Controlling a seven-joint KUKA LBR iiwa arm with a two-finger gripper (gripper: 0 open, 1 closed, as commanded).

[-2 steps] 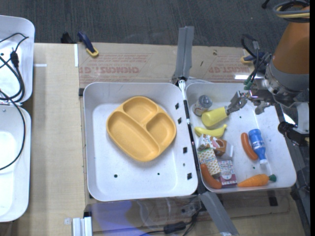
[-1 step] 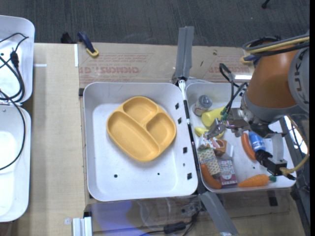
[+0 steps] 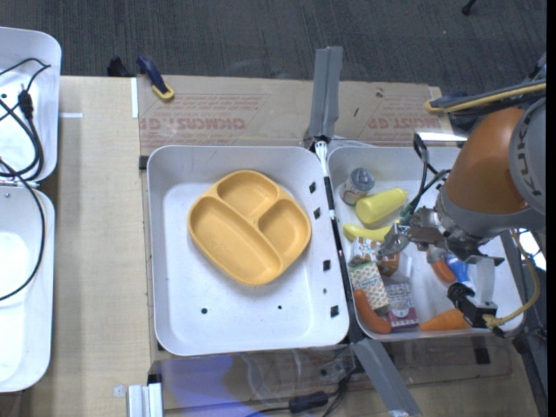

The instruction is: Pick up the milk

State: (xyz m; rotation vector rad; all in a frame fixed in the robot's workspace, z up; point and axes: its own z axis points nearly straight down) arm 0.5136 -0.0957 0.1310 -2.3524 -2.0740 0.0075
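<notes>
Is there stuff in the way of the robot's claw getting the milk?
The claw hangs over a crowded pile in the right white bin: a yellow mustard-style bottle, a yellow banana, orange carrots and small printed packets. I cannot tell which item is the milk, so I can't say what blocks it.

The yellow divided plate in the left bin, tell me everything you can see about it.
The plate is mustard yellow, looks like matte plastic, rounded-square, with three compartments split by raised ridges: one at its upper part, two toward its lower right. It lies flat and right way up, turned at an angle, on the floor of the left bin, near its middle. Nothing sits in it or touches it.
</notes>
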